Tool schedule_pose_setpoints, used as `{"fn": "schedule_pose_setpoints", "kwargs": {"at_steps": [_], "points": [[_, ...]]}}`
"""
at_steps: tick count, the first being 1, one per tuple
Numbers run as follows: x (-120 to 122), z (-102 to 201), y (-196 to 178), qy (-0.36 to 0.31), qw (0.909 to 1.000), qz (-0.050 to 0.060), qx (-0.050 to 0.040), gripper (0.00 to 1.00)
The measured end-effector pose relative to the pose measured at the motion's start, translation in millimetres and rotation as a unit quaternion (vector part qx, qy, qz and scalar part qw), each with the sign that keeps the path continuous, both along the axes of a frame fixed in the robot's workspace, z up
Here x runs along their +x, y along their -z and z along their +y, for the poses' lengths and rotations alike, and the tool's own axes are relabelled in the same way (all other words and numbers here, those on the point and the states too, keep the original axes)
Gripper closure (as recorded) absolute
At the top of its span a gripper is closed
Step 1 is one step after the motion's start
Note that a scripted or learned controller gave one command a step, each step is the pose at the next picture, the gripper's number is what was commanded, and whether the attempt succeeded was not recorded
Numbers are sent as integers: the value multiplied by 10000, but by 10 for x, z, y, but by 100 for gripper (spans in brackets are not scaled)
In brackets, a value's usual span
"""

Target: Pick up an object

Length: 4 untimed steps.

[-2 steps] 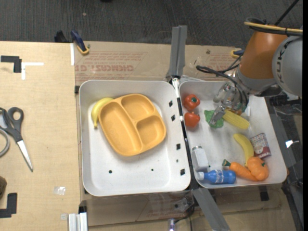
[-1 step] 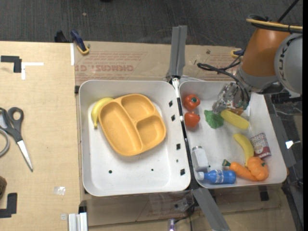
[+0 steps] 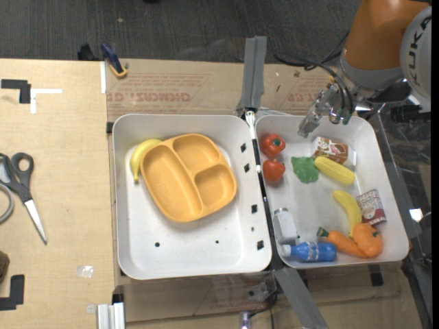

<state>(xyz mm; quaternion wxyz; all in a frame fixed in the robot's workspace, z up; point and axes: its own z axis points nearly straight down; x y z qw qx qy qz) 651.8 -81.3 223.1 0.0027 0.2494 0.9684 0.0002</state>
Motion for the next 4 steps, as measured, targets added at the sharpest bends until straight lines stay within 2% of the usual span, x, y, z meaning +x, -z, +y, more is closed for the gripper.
{"fn": "schedule_pose_setpoints", "kwargs": {"at_steps": [1,2,3,4], "points": [[-1395,-266,1316,904,9959,29,7,100],[-1124,-116,1319,2598,9657,23,7,100],[-1121,-983,-607,1620,9868,14,0,100],[-1122,-981,-605,1617,9868,18,-1,0]]}}
